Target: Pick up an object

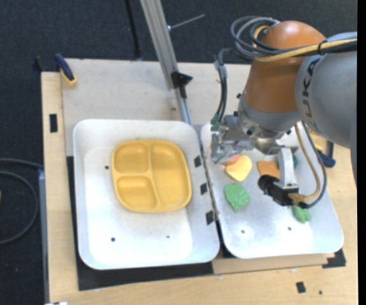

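Green lump: nearest, loose in right bin, near its left wall; a low swing of the arm could nudge it.
Yellow-pink piece: just behind, prob the target; close by the claw, touching or not, can't tell.
Orange piece: just beside that one; crowded, so risk of a shove or double grab.
Gripper: low by bin's left wall; spread or pressed together, can't tell. Looks off-centre, may knock piece away.

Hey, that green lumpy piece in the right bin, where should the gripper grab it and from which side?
Probably straight from above, closing across the middle of the green piece. It lies low and flat on the right bin floor, apart from the yellow piece, with bare floor on both flanks.
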`<state>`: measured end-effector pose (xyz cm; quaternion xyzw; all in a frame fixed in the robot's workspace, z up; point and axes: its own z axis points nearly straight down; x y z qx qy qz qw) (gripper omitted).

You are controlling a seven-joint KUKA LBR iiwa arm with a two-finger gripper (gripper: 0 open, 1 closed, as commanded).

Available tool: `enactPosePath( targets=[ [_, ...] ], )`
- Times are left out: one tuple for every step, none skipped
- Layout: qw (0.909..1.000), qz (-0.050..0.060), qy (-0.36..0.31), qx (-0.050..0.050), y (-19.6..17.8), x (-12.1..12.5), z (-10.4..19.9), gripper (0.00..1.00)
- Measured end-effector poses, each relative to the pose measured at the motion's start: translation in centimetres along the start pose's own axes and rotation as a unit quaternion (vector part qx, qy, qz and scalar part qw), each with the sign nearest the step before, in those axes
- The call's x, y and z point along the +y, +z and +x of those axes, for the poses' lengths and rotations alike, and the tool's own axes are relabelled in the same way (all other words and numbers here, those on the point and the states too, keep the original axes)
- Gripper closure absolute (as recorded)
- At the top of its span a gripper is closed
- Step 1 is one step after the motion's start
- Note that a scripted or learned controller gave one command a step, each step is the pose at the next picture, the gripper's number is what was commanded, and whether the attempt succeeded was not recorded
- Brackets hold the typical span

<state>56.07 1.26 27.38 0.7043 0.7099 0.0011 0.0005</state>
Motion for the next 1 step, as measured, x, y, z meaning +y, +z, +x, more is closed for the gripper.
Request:
enactPosePath(
  targets=[
    [1.0000,0.000,0.000,0.000,0.03,0.75,4.72,1.00]
  ],
)
